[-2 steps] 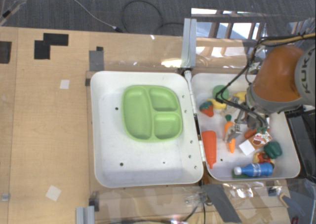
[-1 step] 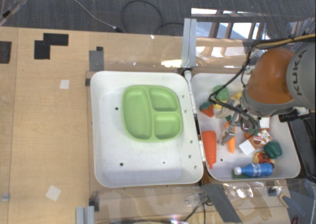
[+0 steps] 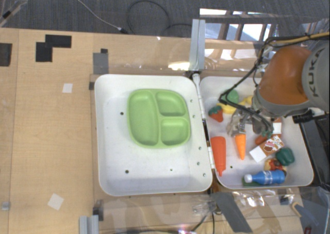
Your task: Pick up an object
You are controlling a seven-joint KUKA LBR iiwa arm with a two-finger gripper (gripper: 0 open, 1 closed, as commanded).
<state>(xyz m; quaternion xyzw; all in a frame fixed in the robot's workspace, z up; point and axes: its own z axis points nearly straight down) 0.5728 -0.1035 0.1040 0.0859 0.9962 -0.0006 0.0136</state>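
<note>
My gripper (image 3: pixel 242 129) hangs low over the middle of the right bin (image 3: pixel 304 173), under the orange wrist band. A small orange carrot (image 3: pixel 241 146) lies with its top right at the gripper's tip, pointing toward the bin's front. Whether they touch is unclear. A larger carrot (image 3: pixel 219 154) lies to the left, along the bin's left wall. A red strawberry-like piece (image 3: pixel 216 114) and a green piece (image 3: pixel 233 96) sit toward the back left of the gripper.
A blue bottle (image 3: pixel 265 178) lies at the right bin's front. A white and red carton (image 3: pixel 267 146), a dark green vegetable (image 3: pixel 284 155) and a small red-yellow toy (image 3: pixel 274 165) crowd the right side. The left bin (image 3: pixel 113 171) holds a green divided plate (image 3: pixel 158 118).
</note>
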